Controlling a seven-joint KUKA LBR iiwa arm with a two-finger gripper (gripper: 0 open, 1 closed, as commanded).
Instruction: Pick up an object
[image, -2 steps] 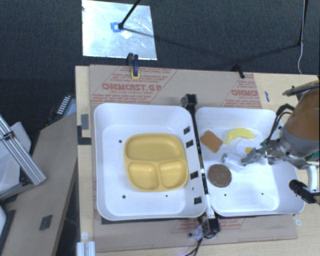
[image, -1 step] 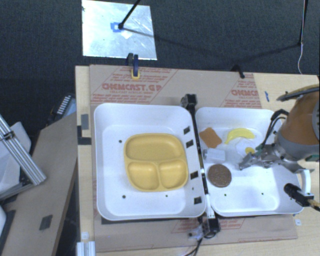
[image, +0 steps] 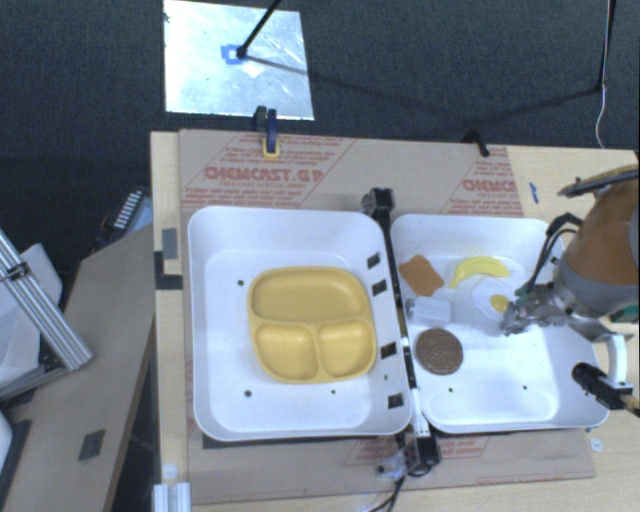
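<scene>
- Objects for picking sit in my right bin (image: 480, 405): a yellow banana-shaped piece (image: 482, 268), an orange-brown flat piece (image: 421, 275), a brown round disc (image: 439, 351), a grey flat piece (image: 432, 312) between the last two, and a small yellow bit (image: 499, 303).
- My claw (image: 512, 318) hangs low over the right bin, just beside the small yellow bit; I cannot tell how it is set.
- My left bin (image: 215, 330) holds a yellow three-compartment tray (image: 308, 322).
- Both bins rest on brown sheeting (image: 330, 170) covering the table (image: 560, 165).
</scene>
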